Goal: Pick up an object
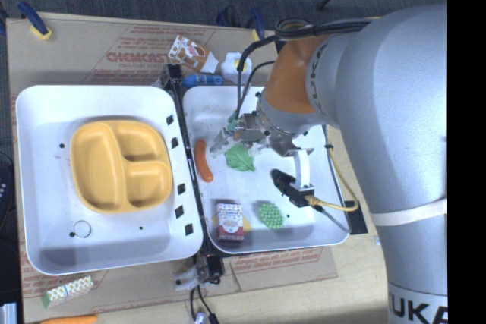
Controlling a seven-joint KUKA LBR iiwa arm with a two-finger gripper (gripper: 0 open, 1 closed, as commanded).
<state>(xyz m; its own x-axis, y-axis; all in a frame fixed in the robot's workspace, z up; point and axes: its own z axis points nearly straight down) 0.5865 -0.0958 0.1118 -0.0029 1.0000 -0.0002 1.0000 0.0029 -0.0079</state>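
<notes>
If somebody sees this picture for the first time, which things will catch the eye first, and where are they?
First the big grey arm with its orange band, which reaches in from the right over the right bin. Its hand is just above a green leafy toy there. Next the yellow divided tray, in the middle of the left bin.

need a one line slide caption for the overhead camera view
KUKA arm's claw hovers over the green leafy toy in the right bin; yellow divided tray sits in the left bin.
</notes>
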